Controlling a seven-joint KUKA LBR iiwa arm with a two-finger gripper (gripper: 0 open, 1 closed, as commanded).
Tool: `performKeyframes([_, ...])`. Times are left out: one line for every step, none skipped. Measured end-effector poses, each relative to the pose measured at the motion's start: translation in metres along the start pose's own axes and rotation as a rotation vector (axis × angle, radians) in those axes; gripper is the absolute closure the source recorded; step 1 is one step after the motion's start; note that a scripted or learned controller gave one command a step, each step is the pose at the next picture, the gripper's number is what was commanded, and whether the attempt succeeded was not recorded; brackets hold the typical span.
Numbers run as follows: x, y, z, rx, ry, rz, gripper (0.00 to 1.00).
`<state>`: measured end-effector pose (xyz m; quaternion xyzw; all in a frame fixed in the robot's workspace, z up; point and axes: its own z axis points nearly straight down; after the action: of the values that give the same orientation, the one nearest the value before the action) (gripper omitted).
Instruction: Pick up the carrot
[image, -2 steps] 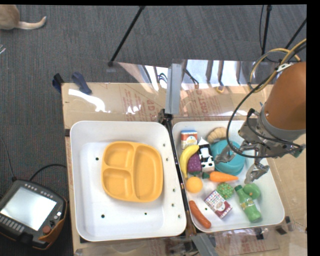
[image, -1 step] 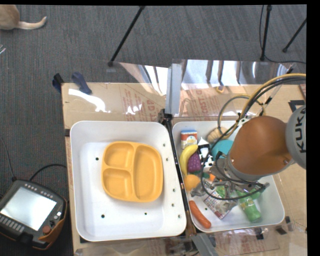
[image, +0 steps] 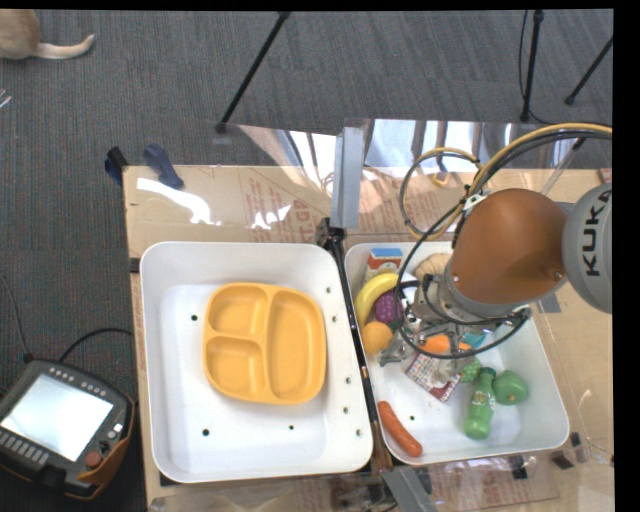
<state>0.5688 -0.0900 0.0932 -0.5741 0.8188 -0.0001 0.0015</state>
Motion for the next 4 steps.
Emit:
performKeyframes([0.000, -0.002, -0.011, 0.003, -0.001, 0.007, 1.00])
performKeyframes([0.031, -0.042, -0.155, 0.010, -0.003, 0.003, 1.00])
performKeyframes([0.032, -0.040, -0.149, -0.002, -0.003, 0.005, 0.00])
performKeyframes([0.024, 0.013, 0.004, 0.000, 0.000, 0.231, 0.00])
